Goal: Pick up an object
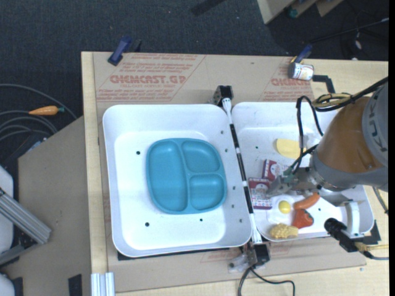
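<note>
"CHEMCAST" in red on the brown board behind both bins.

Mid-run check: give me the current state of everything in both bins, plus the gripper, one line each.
Blue divided plate: lies flat in the left bin, compartments bare.
Gripper: low in the right bin, over the red and white packet; finger state unclear.
Yellow round piece: loose, flat.
Fried egg: loose, flat.
Sausage: loose, lying beside the egg.
Red piece: loose.
Yellow crinkly piece: loose, near front wall.
</note>
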You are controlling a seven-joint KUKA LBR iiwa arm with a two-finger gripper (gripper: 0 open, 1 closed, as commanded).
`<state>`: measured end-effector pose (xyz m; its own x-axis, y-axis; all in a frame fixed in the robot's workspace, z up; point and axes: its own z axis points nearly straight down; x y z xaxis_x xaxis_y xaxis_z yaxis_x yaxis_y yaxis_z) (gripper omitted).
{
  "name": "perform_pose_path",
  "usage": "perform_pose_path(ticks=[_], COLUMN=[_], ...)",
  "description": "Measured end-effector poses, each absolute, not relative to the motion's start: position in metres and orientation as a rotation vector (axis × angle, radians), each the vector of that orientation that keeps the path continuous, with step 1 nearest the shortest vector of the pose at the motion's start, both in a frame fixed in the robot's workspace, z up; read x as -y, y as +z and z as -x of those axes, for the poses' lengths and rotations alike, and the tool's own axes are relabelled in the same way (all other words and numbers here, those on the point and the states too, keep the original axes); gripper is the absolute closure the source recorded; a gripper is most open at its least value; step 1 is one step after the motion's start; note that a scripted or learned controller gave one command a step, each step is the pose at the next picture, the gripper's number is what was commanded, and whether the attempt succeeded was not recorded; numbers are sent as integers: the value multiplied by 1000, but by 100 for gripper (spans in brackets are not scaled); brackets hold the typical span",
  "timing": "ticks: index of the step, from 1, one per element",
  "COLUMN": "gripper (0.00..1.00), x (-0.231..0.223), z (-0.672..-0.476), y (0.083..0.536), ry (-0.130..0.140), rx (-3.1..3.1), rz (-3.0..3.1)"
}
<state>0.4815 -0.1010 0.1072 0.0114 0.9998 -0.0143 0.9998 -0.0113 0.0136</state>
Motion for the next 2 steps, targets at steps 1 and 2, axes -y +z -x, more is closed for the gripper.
perform_pose_path(ticks=[1, 2], gripper=[0, 0], x=[95, 95], z=[-507, -557], y=[87, 88], ry=[3, 7], rx=[-2218, -2217], rz=[-2218, -2216])
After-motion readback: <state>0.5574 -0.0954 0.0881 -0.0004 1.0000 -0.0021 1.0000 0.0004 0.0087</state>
